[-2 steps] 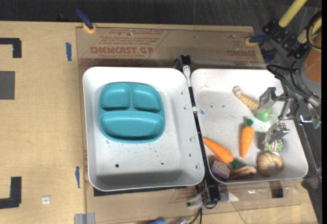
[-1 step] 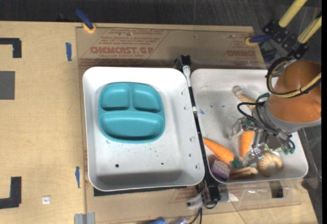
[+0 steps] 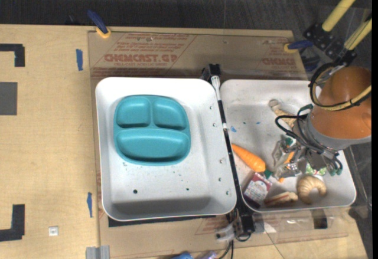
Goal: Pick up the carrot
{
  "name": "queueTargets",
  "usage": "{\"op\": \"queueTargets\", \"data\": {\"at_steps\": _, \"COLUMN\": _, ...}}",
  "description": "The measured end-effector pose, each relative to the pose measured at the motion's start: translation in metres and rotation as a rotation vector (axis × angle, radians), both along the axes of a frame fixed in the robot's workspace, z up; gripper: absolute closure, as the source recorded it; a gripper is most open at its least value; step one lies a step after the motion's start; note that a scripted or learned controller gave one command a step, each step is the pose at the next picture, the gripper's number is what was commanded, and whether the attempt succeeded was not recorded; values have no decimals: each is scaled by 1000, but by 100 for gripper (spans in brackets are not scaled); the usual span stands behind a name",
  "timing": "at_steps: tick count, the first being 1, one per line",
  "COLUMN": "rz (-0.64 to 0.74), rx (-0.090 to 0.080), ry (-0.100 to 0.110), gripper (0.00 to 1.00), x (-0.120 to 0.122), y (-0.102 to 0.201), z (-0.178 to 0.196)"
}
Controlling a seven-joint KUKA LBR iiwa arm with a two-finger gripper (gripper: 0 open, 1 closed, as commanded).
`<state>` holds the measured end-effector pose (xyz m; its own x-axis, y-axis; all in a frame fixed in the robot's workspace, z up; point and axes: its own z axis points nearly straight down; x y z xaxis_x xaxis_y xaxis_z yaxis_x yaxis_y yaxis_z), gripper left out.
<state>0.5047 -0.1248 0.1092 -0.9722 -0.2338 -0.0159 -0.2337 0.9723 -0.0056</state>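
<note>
On the cardboard-topped desk [image 3: 47, 134], the tool [image 3: 293, 157], grip unclear, may snag clutter beside the tapered orange carrot [image 3: 248, 158].

Brightness: even and fairly bright over the worktop [image 3: 47, 134]; the floor beyond its far edge is dark.
Light source: overhead, diffuse.
Shadows: soft and short; a thin dark one along the near edge of the left bin [image 3: 159, 207].
Glare: mild sheen on the teal tray [image 3: 152, 129] and on the orange band [image 3: 345, 104].
Sharpness: moderate; print on the cardboard is barely readable, small things at the right bin's [image 3: 248, 98] near edge look soft.
Distortion: slight bowing of straight edges near the frame corners.
</note>
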Motion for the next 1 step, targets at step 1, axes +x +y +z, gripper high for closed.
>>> {"op": "queueTargets", "data": {"at_steps": 1, "rz": 1, "rx": -1, "ry": -10, "gripper": 100, "x": 3, "y": 1, "z": 11}}
